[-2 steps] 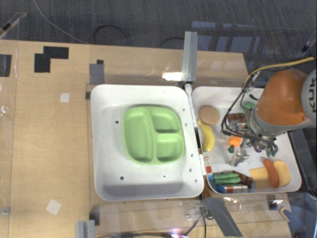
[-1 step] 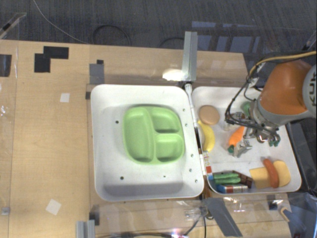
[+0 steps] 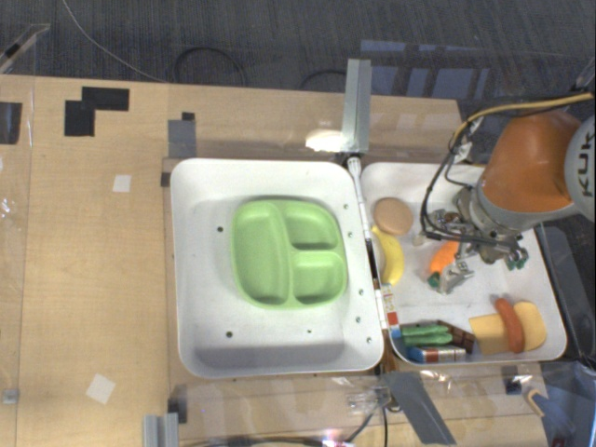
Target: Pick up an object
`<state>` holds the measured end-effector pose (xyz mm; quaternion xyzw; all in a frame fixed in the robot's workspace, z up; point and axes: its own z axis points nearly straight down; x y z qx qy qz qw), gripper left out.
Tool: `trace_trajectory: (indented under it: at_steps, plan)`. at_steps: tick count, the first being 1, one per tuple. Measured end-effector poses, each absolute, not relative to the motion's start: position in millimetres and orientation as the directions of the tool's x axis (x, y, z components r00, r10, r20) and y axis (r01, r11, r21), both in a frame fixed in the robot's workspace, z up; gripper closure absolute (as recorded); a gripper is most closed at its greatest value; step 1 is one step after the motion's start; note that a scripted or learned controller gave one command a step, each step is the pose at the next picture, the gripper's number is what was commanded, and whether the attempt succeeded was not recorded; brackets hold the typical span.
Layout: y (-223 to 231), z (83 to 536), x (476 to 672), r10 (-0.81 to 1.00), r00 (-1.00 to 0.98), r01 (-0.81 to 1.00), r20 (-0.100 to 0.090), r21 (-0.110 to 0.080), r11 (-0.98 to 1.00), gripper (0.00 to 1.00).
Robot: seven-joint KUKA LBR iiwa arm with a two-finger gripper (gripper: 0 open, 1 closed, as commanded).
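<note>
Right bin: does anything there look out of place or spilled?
Nothing looks spilled. The banana lies against the left wall of the right bin, and the markers lie along its front edge. The green plate sits flat in the left bin.

arm (image 3: 535,170) cut off at right edge

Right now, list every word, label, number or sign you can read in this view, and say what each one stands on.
"KU": dark letters on the grey arm at the view's right edge, cut off by the frame.
Markers in the right bin: any print is too small to read.
Black patches on the bench: plain shapes, no text.
Green divided tray in the left bin: no marking.
</note>
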<state>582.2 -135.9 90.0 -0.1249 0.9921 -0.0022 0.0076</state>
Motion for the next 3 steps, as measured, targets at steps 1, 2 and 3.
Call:
trace_trajectory:
  at_steps: [1, 2, 3]
  plan:
    - [-135, 106, 587.8, -0.251, -0.967, -0.251, -0.032, -0.012, 0.968, 1.0]
    - [-96, 236, 595.6, -0.059, -0.998, -0.059, -0.024, -0.003, 0.998, 1.0]
    - [-102, 275, 671.3, 0.11, -0.994, 0.11, -0.015, 0.001, 0.994, 1.0]
